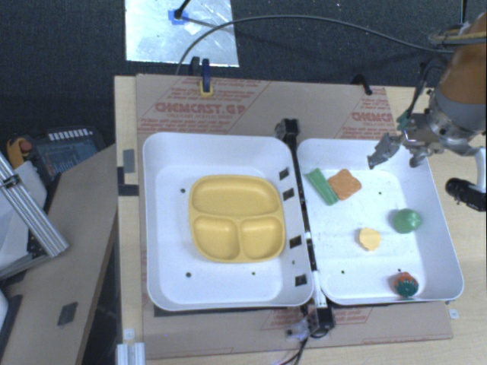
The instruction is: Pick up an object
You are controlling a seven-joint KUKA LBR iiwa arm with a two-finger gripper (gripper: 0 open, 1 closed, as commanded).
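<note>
The right white bin [426,204] holds a green stick [320,186], an orange flat piece [345,183] touching it, a small yellow piece [370,239], a green ball [406,220] and a red-and-green object [405,284] near the front rim. My gripper [399,152] hangs above the bin's far right part, behind the orange piece, with two dark fingers spread apart and nothing between them. The grey arm with its orange band [464,82] comes in from the upper right.
The left white bin [163,204] holds a yellow divided tray [236,217]. A black divider [298,211] runs between the bins. A cable arcs over the back. A shiny plate [181,20] lies behind the bench.
</note>
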